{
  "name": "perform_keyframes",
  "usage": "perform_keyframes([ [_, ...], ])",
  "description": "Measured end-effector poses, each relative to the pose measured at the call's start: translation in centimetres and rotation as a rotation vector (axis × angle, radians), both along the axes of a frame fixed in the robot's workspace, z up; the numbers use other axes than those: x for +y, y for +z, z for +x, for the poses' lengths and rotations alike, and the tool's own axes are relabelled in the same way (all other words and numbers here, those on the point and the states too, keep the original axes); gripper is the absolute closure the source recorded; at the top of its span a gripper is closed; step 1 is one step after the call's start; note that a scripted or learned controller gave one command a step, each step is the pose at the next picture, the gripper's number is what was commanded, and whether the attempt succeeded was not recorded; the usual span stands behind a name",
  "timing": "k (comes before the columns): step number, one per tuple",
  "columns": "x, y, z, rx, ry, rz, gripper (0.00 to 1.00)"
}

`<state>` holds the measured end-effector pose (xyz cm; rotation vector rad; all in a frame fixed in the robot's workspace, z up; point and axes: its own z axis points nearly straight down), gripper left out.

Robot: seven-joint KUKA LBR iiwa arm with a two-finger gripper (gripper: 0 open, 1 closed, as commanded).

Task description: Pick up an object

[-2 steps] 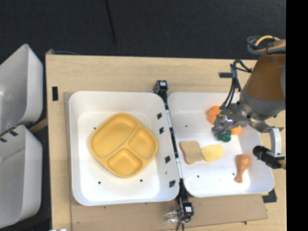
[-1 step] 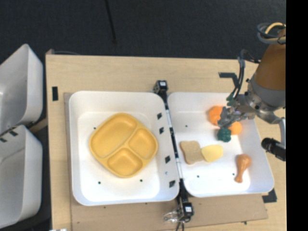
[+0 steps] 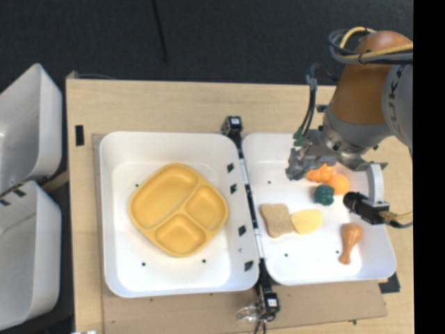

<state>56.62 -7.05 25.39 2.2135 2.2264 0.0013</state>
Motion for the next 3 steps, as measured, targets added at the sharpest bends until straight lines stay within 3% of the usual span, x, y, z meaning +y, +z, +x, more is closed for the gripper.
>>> perform_keyframes([
  [3, 12.6, -0.7, 6.8, -0.001, -0.002, -0.001, 1.0],
])
